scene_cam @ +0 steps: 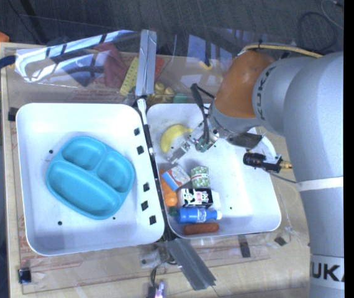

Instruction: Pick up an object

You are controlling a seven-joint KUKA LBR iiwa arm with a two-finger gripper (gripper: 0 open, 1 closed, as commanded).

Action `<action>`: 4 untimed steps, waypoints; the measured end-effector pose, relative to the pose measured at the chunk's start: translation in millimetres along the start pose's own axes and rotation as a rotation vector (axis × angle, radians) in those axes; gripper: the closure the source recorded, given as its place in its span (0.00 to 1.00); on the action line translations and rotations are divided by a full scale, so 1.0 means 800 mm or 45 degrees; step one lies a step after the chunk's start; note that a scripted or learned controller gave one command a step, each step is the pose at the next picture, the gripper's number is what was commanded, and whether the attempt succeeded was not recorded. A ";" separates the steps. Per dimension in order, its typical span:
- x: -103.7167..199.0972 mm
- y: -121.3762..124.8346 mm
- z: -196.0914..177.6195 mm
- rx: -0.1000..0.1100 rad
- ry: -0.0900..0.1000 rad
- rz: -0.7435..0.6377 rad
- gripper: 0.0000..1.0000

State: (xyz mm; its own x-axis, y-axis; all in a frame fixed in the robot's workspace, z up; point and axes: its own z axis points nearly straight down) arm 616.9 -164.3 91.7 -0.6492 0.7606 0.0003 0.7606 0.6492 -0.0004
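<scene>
My gripper [188, 144] hangs low in the back part of the right bin [259, 198], below the orange band of the arm. Its tip is right beside a yellow fruit [172, 134], on that fruit's right side, and I cannot tell whether they touch. In front of it lie a green can [200, 176], a small blue and red carton [177, 177], an orange carrot-like piece [169, 192], a black and white box [195, 197], a blue bottle [195, 215] and a brown sausage [200, 228].
The left bin [34, 228] holds a blue divided plate [91, 176]. A divider with black clips [146, 179] separates the bins. A black cable plug [261, 161] juts from the arm over the right bin. Clutter lies behind both bins.
</scene>
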 end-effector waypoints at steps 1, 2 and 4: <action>0.000 0.001 -0.013 -0.001 -0.001 -0.004 1.00; -0.023 0.021 -0.066 -0.001 -0.002 0.292 1.00; -0.029 0.048 -0.012 -0.012 -0.006 0.105 0.00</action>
State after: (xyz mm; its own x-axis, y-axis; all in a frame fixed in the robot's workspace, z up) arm 661.7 -157.1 101.1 -0.5845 0.8114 -0.0037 0.8113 0.5845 0.0091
